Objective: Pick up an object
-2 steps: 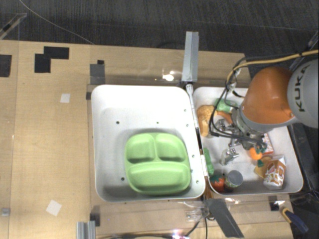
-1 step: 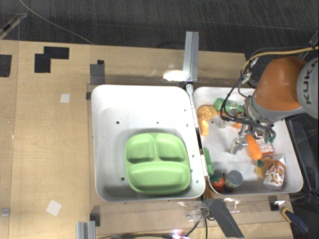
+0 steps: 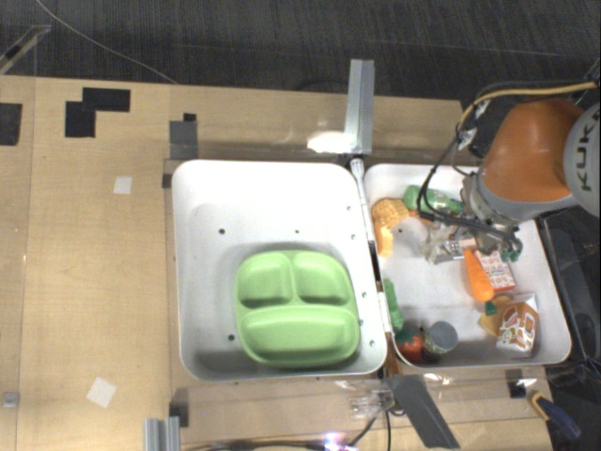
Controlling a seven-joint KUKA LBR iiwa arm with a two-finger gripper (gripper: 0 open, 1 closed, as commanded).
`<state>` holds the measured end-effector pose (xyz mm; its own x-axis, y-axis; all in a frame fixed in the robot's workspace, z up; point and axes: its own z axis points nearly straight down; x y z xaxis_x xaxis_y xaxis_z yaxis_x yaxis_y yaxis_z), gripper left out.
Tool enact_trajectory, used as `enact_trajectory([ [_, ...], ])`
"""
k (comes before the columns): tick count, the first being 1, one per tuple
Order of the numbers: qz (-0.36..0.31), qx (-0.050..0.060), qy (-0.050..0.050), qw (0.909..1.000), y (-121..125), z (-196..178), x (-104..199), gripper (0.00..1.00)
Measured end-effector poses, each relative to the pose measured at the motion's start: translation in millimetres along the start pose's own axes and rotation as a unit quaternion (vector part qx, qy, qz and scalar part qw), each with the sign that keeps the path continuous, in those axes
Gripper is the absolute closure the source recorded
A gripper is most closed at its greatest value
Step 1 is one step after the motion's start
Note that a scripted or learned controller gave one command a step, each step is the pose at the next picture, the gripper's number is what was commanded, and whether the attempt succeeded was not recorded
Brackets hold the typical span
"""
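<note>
The right white bin holds several small objects. A yellow-brown piece lies at its upper left, with a green piece just behind it. An orange carrot-like item lies on a printed wrapper at centre right. Lower down are a red-and-white packet, a grey round can and a red-and-green item. My gripper hangs low over the upper middle of this bin, between the yellow-brown piece and the carrot. The orange wrist band hides what lies behind it.
The left white bin holds a green divided plate at its lower middle. A slim green object lies along the divider between the bins. A metal post stands behind the bins. Cables loop beside the wrist.
</note>
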<state>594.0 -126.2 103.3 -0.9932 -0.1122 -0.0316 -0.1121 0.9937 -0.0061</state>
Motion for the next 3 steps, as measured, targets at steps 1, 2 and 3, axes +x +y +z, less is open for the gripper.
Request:
enact_trajectory([
  [1, -0.223, -0.005, 0.010, 0.9748, -34.4, -47.2, 8.9, 1.00],
  [2, -0.223, -0.006, 0.011, 0.9747, -33.1, -46.1, 9.1, 0.00],
  [3, -0.214, -0.004, 0.008, 0.9768, -47.2, 13.3, 28.0, 0.00],
])
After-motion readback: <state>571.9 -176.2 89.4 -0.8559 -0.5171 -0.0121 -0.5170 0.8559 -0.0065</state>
